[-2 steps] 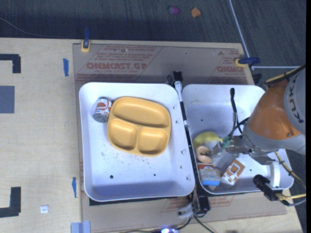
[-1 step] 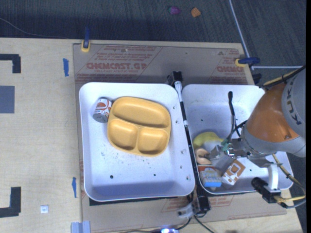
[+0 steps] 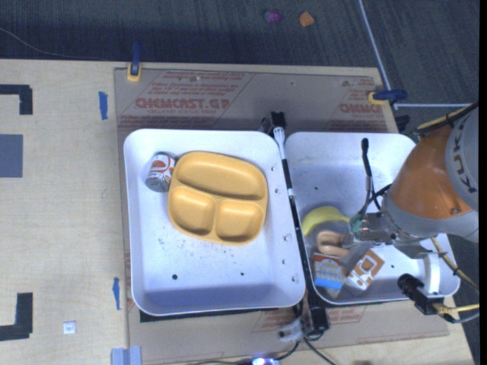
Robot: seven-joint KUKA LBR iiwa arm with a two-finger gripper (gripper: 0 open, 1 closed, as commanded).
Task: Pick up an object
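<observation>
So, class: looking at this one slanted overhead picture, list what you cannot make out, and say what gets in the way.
- Pincer: the wrist above covers its tips, so open or shut cannot be told.
- Pile in the right bin: items overlap and are too small to name; the arm hides some.
- Can in the left bin: the yellow tray covers part of it; its label is too small to read.
- Arm: cut off by the right edge.

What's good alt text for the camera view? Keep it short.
A grey and orange robot arm reaches from the right into the right bin, its gripper low over a cluster of small items beside a yellow-green object. The left bin holds a yellow divided tray and a small can.
</observation>
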